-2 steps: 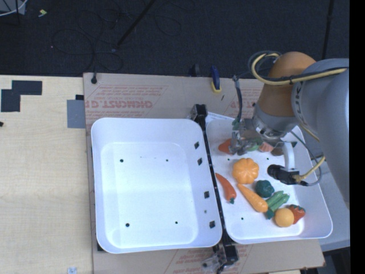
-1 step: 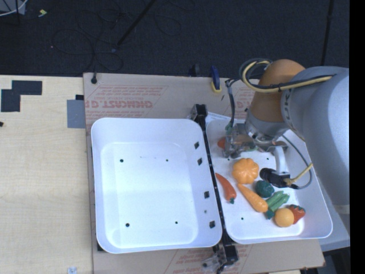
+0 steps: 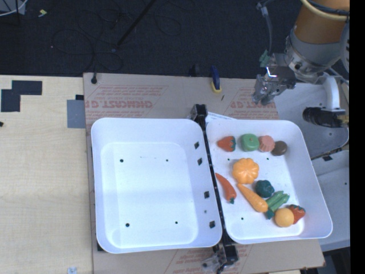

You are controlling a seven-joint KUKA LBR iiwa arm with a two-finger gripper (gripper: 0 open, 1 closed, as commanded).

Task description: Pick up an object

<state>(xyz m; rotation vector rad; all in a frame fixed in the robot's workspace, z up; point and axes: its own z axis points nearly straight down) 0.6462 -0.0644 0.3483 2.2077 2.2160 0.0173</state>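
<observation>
Toy carrot (image 3: 252, 197) lying low in the right bin (image 3: 311, 170), lower right of the frame, long axis running diagonally from upper left to lower right, narrow tip toward the upper left; a likely pick, though any piece would serve. Just above it a small orange pumpkin (image 3: 246, 170), to its left a red chilli (image 3: 226, 188), on a similar slant. Still at the approach step, judging by the gripper (image 3: 266, 91) hanging above the bench beyond the bin's far rim, upper right of the frame, nothing between its fingers (spread or pressed together, impossible to tell). Next: travel over the bin, descent, jaws set across the slant.
</observation>
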